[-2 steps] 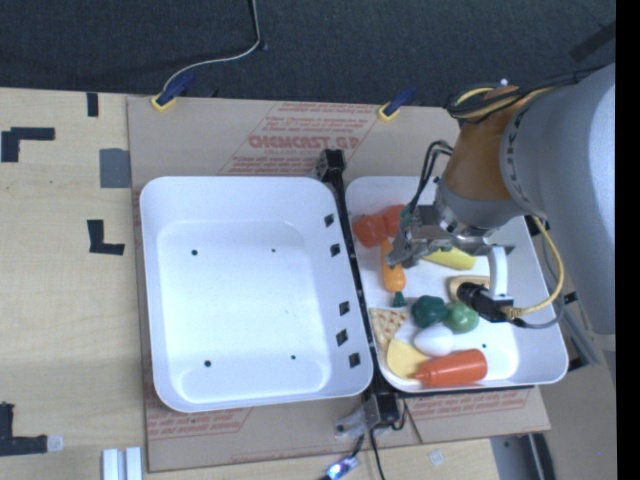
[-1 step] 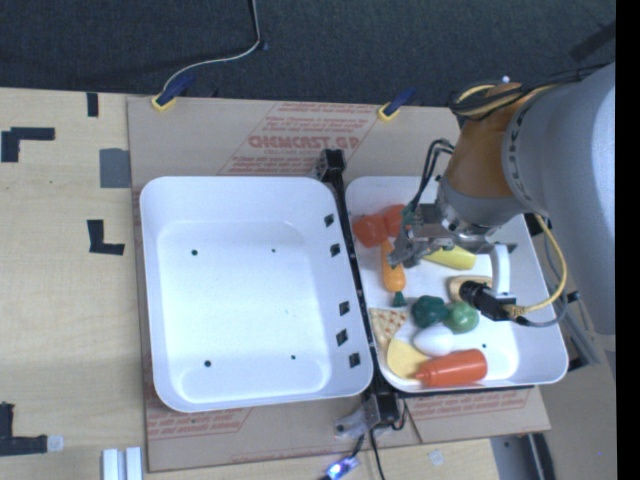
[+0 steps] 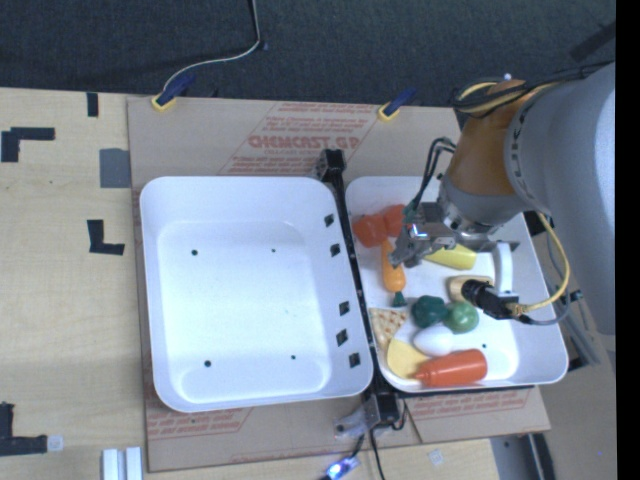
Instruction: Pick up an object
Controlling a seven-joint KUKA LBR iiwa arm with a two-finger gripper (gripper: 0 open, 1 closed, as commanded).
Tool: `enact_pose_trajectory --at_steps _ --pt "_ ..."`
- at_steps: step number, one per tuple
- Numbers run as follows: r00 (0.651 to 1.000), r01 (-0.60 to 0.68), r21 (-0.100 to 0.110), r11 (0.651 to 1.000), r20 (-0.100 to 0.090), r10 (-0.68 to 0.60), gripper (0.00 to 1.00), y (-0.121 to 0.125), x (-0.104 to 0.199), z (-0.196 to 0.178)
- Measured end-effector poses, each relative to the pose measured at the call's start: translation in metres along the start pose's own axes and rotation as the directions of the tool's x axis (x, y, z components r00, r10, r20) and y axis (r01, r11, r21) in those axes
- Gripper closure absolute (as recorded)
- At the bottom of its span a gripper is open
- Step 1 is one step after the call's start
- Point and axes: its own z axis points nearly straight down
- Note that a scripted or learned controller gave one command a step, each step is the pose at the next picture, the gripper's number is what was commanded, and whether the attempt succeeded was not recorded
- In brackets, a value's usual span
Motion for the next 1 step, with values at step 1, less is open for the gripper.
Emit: enact_pose_trajectory --at_steps 1 --pt "1.0 -0.004 -0.02 1.0 0.002 0.004 1.0 0.0464 -0.0439 0.0452"
